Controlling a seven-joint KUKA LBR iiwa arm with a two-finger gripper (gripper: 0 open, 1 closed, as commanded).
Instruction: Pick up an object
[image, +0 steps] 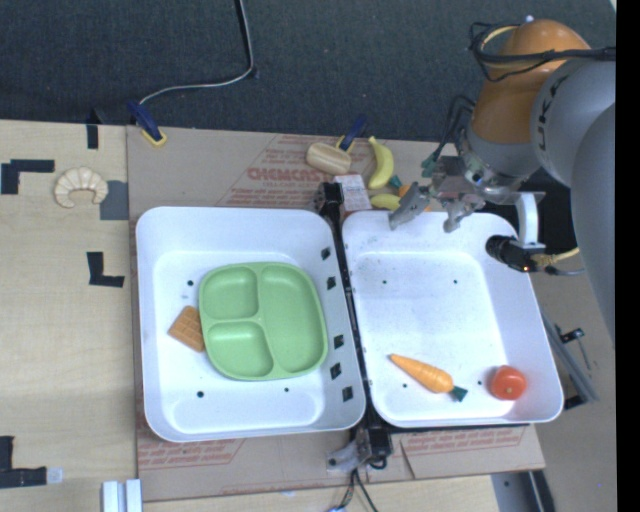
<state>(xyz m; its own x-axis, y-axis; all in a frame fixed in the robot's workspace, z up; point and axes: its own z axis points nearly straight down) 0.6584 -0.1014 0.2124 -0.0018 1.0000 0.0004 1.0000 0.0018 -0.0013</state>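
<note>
My gripper (431, 214) hangs over the far rim of the right bin (430, 300), its two dark fingers spread apart with nothing between them. An orange carrot (422, 374) with a green stub lies near the front of that bin. A red tomato (508, 383) sits in the bin's front right corner. Both are well in front of the gripper. In the left bin (160, 260) rests a green divided plate (263, 320), with a tan wedge (187, 328) partly tucked under its left edge.
Behind the bins on the cardboard lie a yellow banana (380, 163), a beige bread roll (327, 157) and a small packet (350, 189). A croissant (81, 186) rests on the bench at far left. The arm's orange band (525, 50) looms at top right.
</note>
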